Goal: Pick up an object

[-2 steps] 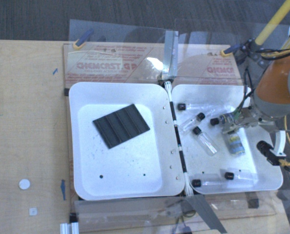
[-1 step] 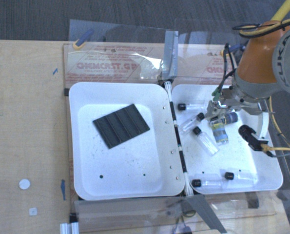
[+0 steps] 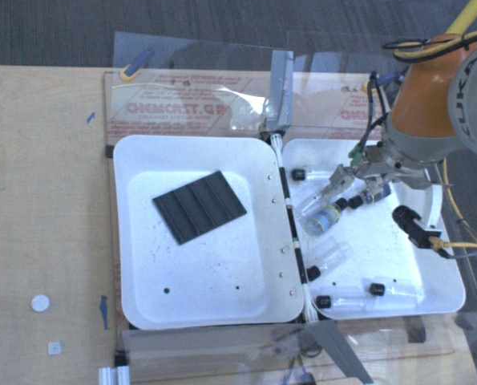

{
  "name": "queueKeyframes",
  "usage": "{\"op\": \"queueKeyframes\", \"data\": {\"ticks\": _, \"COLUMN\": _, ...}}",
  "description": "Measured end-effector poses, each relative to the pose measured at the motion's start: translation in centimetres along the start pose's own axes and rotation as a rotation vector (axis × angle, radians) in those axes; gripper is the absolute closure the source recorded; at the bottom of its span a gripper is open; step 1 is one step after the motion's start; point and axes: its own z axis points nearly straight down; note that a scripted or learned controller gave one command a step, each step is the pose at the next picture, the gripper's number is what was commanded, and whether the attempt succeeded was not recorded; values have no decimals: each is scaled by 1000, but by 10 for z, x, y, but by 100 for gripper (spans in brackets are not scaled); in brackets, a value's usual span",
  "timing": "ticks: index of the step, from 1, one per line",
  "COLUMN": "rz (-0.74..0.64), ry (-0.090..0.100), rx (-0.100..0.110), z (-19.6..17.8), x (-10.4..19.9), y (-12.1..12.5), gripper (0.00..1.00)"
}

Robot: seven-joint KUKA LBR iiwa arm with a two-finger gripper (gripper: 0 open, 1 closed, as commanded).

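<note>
We see the wooden bench (image 3: pixel 38 183) carrying two shallow white bins side by side. The left bin (image 3: pixel 134 167) holds a dark grey ribbed rectangular pad (image 3: pixel 199 206) lying flat and turned at an angle, plus a few small dark specks on the bin floor. The right bin (image 3: pixel 446 291) holds several clear plastic tubes with black caps.

The grey arm with its orange band (image 3: pixel 422 95) reaches in from the right and hangs over the upper part of the right bin. Its gripper (image 3: pixel 340 183) points down and left toward the middle of that bin; whether it is spread or closed, we cannot tell.

Just below the gripper tip lies a clear capped vial (image 3: pixel 320 217); we cannot tell whether they touch. Another clear tube (image 3: pixel 332 255) rests nearer the bin's centre. A long clear tube (image 3: pixel 358 299) lies along the near wall, and a small black cap (image 3: pixel 298 174) sits near the far left corner.

On the bench, well left of the bins, sits a small white disc (image 3: pixel 40 302).
</note>
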Motion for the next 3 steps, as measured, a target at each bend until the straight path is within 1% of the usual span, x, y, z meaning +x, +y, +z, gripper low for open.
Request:
{"op": "queueKeyframes", "data": {"ticks": 1, "rz": -77, "ry": 1, "rx": 2, "z": 85, "x": -17, "y": 29, "gripper": 0}}
{"op": "queueKeyframes", "data": {"ticks": 2, "rz": -65, "ry": 5, "rx": 17, "z": 81, "x": -62, "y": 52, "gripper": 0}}
{"op": "queueKeyframes", "data": {"ticks": 3, "rz": -106, "ry": -1, "rx": -6, "z": 95, "x": -86, "y": -5, "gripper": 0}}
